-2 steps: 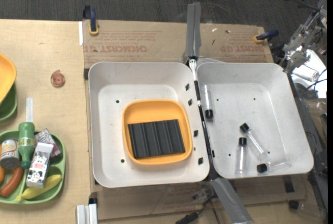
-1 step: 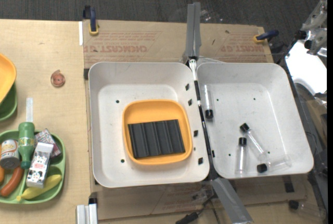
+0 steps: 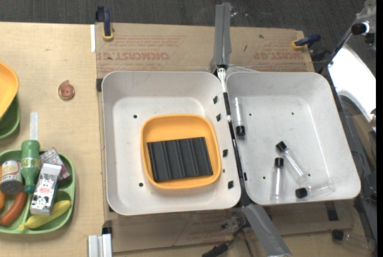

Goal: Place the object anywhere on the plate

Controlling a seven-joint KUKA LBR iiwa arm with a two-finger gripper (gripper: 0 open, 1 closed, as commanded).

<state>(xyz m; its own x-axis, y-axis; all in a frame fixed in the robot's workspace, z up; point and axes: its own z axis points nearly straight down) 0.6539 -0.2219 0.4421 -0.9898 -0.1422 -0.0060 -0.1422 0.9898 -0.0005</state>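
Evidently the object to be moved was one of the clear vials [image 3: 290, 160] with black caps in the right bin [image 3: 311, 85]. Three lay loosely grouped toward 5 o'clock in that bin. A fourth vial [image 3: 237, 115] lay along its 9 o'clock wall.

You should have expected each vial to be light, rigid, smooth-walled and liable to roll or slip. A hold across the middle of the barrel, square to its length, was the likely best choice.

The orange plate [image 3: 157, 127] sat in the left bin [image 3: 119, 94] at 9 o'clock from the vials, with a dark ridged slab [image 3: 179, 158] already resting on it.

You could not tell whether the gripper was spread or pressed together, nor fix its position relative to the vials. The grouped vials lay toward the 3 o'clock side, from which the arm reaches.
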